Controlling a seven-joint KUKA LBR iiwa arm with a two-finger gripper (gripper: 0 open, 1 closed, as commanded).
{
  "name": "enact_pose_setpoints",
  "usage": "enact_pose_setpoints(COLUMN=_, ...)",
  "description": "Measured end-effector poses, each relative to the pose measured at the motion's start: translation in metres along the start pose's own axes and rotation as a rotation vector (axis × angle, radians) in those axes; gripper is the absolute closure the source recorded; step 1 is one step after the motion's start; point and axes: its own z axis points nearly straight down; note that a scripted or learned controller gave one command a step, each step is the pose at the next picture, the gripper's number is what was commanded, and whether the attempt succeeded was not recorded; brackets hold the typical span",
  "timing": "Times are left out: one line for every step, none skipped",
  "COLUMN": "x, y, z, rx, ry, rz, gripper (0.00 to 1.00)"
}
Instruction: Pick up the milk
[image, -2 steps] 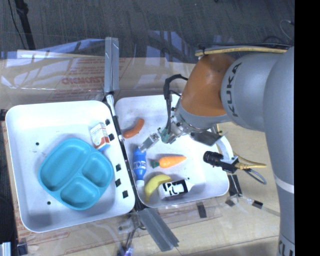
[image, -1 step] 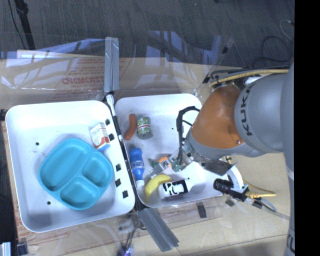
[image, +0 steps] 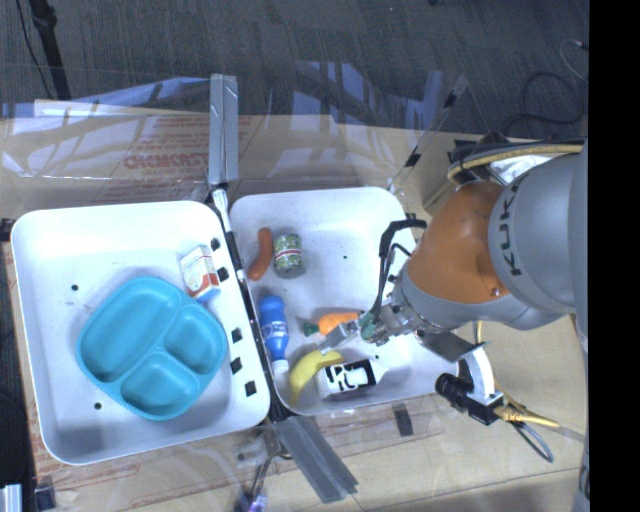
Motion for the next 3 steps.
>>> enact_pose_setpoints(x=0.025, y=0.006, z=0.063, rx=0.002, ry=0.0, rz=0.128, gripper=0.0)
enact_pose_setpoints(x=-0.003, y=-0.001, z=0.033, rx=0.001, ry=0.0, rz=0.236, gripper=0.0)
enact_pose_setpoints(x=-0.002, y=-0.002, z=0.019, rx=0.001, ry=-0.001, rz=0.343, gripper=0.0)
